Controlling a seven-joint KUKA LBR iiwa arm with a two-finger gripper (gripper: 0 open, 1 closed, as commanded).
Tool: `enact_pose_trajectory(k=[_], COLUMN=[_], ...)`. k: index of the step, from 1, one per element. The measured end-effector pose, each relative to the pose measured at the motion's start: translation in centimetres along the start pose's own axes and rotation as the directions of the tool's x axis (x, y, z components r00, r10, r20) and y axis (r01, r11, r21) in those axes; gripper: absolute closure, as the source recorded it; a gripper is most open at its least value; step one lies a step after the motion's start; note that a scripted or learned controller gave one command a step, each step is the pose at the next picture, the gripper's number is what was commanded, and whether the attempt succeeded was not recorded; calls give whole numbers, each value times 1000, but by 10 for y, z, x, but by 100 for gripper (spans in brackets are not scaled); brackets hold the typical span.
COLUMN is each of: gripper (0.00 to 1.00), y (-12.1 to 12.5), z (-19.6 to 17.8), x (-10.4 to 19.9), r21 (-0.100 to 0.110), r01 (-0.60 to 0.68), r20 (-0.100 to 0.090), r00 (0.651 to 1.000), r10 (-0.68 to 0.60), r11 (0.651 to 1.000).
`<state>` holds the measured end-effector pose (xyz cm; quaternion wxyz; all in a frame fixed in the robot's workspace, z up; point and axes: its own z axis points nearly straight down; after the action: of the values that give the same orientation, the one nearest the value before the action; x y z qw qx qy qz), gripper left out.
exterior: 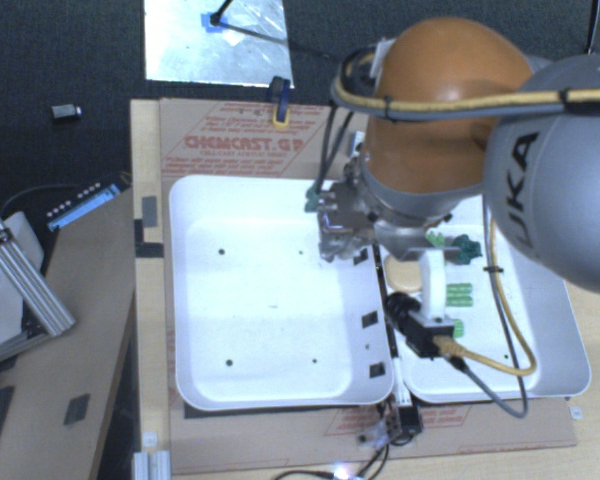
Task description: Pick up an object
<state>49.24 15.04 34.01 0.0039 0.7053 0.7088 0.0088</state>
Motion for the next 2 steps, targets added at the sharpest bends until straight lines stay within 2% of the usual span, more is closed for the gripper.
enact_pose_trajectory(k=[1, 2], gripper=[100, 100], y=[-1, -7], z=[-1, -2], x=[0, 90], r21=[13, 16], r01=[3, 8], r20=[5, 3], r00=[1000, 1000], r10=[-3, -8], r11=[1000, 1000])
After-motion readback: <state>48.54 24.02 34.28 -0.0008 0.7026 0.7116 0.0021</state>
